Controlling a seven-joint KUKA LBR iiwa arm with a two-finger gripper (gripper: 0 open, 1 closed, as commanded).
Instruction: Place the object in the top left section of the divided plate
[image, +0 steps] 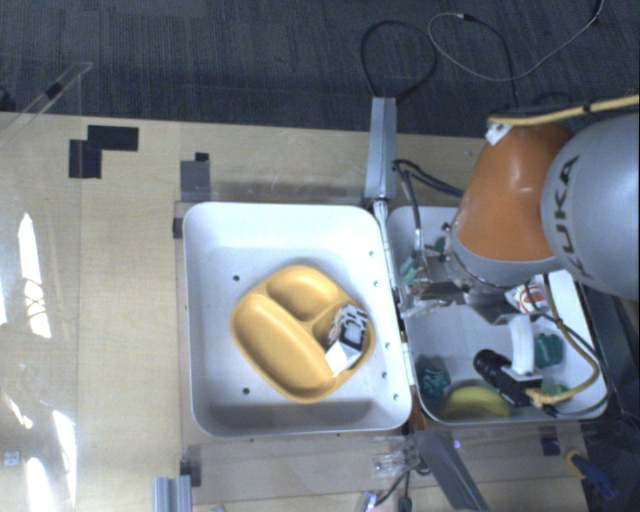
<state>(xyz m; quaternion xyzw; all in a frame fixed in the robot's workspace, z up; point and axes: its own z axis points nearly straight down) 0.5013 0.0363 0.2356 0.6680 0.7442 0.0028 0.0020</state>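
**Banana up front, gripper parked across the divide**

Banana lies at the near edge of the right bin. Next door, the yellow divided plate sits in the left bin, and a small black-and-white object rests in its small right-hand compartment. Further back, the gripper hangs over the right bin; open or closed, I cannot tell. That object lies toward the view's left of it, across the bin walls.

Yellow divided plate in white bin; yellow banana; orange-banded grey arm.
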